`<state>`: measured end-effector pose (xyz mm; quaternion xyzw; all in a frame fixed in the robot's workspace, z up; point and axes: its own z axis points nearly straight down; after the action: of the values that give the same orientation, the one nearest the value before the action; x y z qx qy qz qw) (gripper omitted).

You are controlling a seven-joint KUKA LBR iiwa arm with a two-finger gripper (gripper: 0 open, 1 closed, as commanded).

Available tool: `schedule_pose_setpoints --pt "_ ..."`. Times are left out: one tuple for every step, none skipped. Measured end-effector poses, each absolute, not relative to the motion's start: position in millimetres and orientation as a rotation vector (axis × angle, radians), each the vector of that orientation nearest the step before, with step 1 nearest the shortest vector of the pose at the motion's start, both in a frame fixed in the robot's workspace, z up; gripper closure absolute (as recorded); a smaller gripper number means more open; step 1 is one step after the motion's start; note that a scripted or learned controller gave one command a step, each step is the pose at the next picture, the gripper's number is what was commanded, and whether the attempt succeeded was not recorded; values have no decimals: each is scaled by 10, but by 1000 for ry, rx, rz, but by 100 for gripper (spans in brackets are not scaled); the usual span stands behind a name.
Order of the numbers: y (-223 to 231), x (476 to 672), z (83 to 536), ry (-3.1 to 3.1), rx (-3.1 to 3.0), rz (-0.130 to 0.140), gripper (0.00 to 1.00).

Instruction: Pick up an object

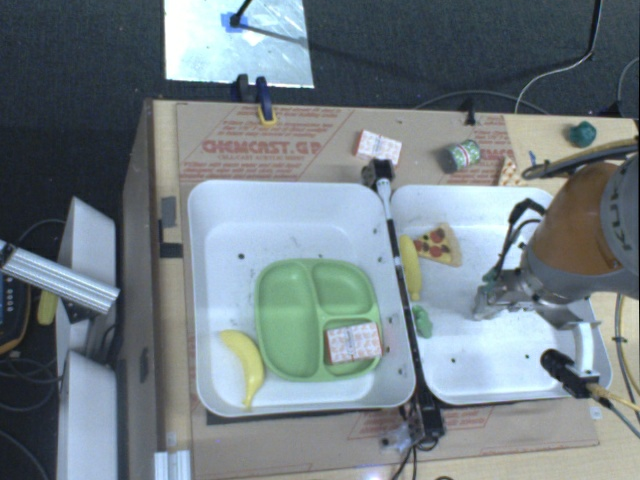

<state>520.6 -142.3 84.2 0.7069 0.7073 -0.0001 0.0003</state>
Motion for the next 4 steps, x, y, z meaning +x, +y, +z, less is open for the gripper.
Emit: schedule_pose_setpoints --pt "-1420 5208 842 2222 2220 1 0" --pt "-1618 6340 1340 2221 2213 5 0" --pt "-1026 6271 916 2220 2217 3 0" --pt "-981 5984 844 2222 2219 0 0"
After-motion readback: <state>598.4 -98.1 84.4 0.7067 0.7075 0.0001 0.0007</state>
